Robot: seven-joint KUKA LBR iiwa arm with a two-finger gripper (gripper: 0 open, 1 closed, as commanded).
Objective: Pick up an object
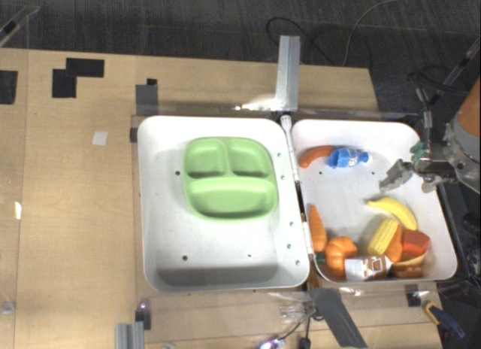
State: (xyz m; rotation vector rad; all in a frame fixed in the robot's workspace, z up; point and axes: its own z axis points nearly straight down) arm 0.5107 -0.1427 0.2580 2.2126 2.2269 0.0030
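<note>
The right bin (353, 133) holds several toy foods. An orange sausage (316, 156) and a blue bottle (347, 158) lie near its far side. A yellow banana (394, 210), a corn cob (383, 235) and a red pepper (415, 242) sit at its near right. A carrot (318, 229), an orange pumpkin (340, 250) and a small carton (368, 267) lie along the near edge. My gripper (406, 183) hangs over the bin's right side, just above and beyond the banana. It is open with nothing between its fingers (392, 176).
The left bin (161, 250) carries a green divided plate (229, 176). A metal post (288, 73) stands behind the seam between the bins. Cables trail across the dark floor at the back right. Bare bin floor lies between the bottle and the banana.
</note>
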